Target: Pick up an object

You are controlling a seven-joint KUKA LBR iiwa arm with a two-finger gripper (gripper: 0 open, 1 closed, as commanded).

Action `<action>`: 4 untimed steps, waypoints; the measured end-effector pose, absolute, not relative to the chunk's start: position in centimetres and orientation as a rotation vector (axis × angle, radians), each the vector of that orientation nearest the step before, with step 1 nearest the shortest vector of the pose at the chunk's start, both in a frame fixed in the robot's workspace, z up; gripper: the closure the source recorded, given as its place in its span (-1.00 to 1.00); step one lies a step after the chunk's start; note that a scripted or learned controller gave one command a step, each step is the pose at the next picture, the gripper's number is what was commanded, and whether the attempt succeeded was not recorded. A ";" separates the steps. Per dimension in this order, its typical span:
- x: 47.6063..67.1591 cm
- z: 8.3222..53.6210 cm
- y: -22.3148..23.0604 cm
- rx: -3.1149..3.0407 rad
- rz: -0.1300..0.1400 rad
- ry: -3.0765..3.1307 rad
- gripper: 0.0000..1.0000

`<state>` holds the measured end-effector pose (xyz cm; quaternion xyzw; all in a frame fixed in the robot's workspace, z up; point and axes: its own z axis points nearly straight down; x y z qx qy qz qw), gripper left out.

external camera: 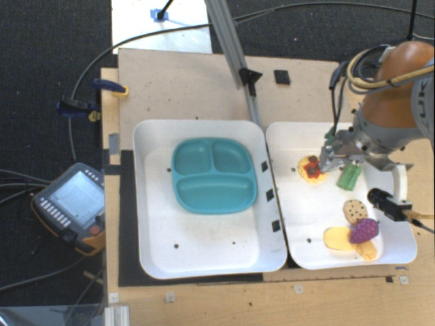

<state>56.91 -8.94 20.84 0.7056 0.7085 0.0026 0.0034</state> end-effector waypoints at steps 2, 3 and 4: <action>55.9 25.2 -4.5 2.212 0.003 2.232 1.00; 55.2 25.5 1.3 2.210 0.005 2.235 1.00; 54.6 24.1 7.6 2.211 0.003 2.235 1.00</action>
